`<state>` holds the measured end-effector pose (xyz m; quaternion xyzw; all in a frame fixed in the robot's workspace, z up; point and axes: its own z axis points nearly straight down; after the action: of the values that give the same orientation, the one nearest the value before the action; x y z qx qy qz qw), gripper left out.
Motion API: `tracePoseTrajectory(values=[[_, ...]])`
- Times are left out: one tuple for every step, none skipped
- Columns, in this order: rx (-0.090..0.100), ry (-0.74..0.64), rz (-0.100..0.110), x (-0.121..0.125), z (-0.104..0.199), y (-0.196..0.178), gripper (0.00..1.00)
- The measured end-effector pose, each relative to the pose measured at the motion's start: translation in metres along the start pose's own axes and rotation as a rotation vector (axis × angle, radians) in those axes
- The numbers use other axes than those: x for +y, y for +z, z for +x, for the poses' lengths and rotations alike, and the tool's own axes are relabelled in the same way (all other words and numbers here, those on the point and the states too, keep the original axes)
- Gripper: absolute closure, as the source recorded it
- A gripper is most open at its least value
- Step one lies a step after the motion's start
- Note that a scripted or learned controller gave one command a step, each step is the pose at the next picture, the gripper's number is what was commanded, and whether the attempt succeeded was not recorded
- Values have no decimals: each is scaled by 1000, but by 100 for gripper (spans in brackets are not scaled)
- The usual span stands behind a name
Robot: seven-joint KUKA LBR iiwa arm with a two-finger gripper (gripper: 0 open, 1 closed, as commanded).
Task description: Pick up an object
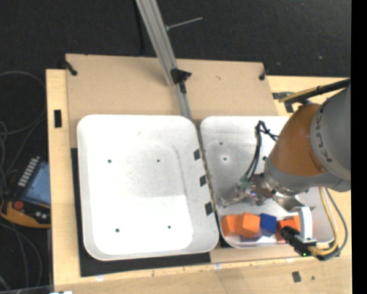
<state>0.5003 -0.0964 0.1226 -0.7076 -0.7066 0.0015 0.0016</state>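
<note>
The arm reaches over the right bin (232,139), its orange band and grey wrist covering the bin's right half. My gripper (252,193) hangs low over the bin's middle, just above the objects at the front edge. An orange block (241,225) lies at the front of the right bin, directly below the gripper. A blue block (268,223) sits beside it on the right, and a smaller orange piece (287,226) lies further right. A sliver of something purple (252,238) shows under the orange block. Nothing is visible between the gripper's fingers.
The left bin (140,182) lies beside the right one, split from it by a divider with black clips (203,179). A grey metal rail (162,41) slants in from the top towards the bins' junction. Cables and a handheld controller (30,195) lie off the bench at left.
</note>
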Motion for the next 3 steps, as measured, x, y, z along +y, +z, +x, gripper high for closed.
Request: tracePoseTrajectory(values=[[-2,1,-8,-16,-10,26,0],[-1,-7,-14,-14,14,-78,0],[-1,1,1,2,8,12,0]])
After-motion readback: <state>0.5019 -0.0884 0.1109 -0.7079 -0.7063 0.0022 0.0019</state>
